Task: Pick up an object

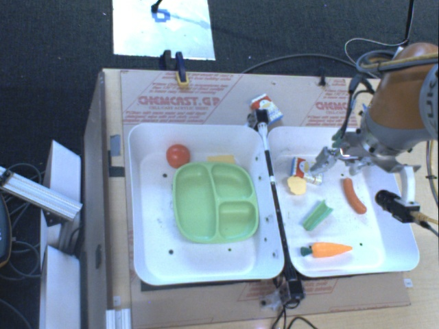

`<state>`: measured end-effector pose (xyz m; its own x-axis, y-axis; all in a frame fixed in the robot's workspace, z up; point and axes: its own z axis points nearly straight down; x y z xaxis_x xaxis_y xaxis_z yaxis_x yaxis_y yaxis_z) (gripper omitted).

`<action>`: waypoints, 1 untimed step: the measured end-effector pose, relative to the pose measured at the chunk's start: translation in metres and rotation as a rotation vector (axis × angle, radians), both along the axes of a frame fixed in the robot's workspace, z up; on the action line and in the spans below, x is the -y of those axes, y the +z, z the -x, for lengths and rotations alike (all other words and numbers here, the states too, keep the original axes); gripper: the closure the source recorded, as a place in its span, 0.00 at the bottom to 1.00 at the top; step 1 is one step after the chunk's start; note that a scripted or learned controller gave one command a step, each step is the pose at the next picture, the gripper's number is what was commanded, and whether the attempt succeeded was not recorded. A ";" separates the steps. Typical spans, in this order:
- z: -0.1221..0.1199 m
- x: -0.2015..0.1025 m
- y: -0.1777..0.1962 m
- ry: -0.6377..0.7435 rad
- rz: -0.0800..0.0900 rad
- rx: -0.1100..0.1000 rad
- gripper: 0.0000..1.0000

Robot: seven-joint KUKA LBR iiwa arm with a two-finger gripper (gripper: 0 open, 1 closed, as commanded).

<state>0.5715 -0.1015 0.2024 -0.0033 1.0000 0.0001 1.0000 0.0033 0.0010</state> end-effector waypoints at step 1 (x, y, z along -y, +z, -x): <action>-0.050 0.010 -0.113 0.001 0.002 0.009 0.00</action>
<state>0.6217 -0.1111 0.0897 -0.0039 1.0000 -0.0021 0.9999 0.0040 0.0100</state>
